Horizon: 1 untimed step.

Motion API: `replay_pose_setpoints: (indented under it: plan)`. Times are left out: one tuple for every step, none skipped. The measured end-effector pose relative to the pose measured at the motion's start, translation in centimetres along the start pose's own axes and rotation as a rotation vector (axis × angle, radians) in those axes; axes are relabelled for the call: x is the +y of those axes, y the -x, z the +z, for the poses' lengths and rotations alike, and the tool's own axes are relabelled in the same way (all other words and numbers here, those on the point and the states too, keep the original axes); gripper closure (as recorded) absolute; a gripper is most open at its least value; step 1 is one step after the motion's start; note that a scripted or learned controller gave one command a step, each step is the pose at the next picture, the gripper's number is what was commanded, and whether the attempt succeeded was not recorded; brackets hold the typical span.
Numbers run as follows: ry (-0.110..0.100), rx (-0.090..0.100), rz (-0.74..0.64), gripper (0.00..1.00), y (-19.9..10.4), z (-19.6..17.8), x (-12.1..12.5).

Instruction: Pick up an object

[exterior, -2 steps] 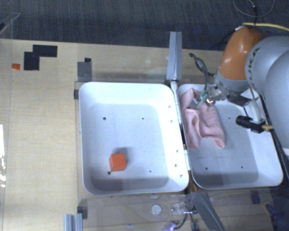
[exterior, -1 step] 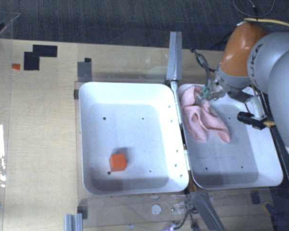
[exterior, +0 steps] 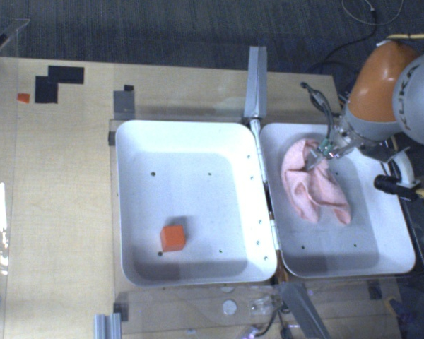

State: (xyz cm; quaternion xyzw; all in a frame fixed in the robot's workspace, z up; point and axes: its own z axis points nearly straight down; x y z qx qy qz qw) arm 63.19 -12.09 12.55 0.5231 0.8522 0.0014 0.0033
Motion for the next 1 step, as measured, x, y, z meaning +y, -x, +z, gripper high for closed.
replay_pose_setpoints:
  plan:
    - [0.005,-0.002,-0.010,1.00,-4.33,-6.18,6.39]
